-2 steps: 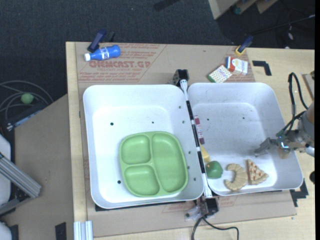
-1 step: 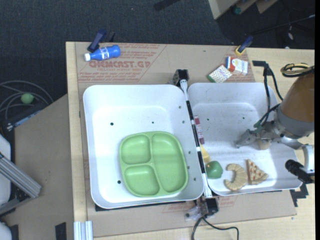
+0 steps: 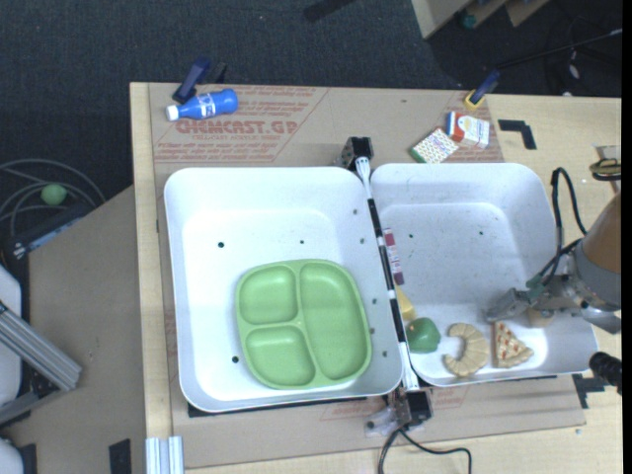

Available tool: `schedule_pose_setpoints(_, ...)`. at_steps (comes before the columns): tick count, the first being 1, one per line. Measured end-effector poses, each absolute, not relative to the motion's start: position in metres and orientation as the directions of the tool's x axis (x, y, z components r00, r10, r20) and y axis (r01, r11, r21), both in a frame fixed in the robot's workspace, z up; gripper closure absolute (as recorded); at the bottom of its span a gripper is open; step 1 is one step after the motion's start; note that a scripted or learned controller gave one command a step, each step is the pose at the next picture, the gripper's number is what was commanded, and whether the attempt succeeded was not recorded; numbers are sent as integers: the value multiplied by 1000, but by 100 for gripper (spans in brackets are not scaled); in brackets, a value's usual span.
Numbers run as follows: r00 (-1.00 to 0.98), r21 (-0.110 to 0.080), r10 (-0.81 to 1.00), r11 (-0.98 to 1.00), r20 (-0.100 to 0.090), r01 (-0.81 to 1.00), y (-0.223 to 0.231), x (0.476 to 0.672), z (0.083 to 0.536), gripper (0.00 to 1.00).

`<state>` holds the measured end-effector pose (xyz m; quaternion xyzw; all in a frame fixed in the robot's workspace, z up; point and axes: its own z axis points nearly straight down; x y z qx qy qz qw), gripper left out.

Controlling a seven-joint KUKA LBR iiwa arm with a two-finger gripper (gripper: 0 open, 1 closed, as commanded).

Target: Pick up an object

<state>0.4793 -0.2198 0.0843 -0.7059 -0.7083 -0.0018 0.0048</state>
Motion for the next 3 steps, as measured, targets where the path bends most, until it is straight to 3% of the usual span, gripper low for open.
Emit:
schedule_pose_setpoints(1, 0, -1, 1000, 0, 3, 1000, -222, 480, 94, 100)
schedule_pose_setpoints(2, -1, 1, 1000, 1, 0, 1000, -151, 480, 182, 100)
schedule_pose_setpoints(3, -2, 3, 1000, 2, 1, 1000, -87, 574, 243, 100)
